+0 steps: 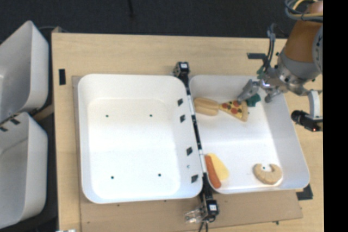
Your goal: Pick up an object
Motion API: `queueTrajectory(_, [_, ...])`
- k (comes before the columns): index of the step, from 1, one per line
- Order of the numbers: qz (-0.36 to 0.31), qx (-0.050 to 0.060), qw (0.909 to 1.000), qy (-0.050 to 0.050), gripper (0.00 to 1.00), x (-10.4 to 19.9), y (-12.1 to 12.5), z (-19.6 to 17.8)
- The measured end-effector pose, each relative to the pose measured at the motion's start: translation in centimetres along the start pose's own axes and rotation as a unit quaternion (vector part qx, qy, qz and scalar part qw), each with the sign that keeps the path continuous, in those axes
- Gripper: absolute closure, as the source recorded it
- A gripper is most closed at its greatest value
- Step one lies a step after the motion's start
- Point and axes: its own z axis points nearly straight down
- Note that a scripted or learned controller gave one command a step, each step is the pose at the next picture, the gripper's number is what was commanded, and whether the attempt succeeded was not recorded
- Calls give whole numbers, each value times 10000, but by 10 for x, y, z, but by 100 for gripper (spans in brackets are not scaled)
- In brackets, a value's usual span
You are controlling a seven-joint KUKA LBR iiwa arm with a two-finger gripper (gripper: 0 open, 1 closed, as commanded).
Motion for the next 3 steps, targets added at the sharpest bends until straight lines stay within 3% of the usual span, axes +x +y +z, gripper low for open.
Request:
queueTrajectory(1, [9,65,10000,21,0,42,46,59])
queueTrajectory(2, [10,73,10000,-6,100,37,45,48])
queueTrajectory(3, [-4,76,10000,-6,0,37,45,48])
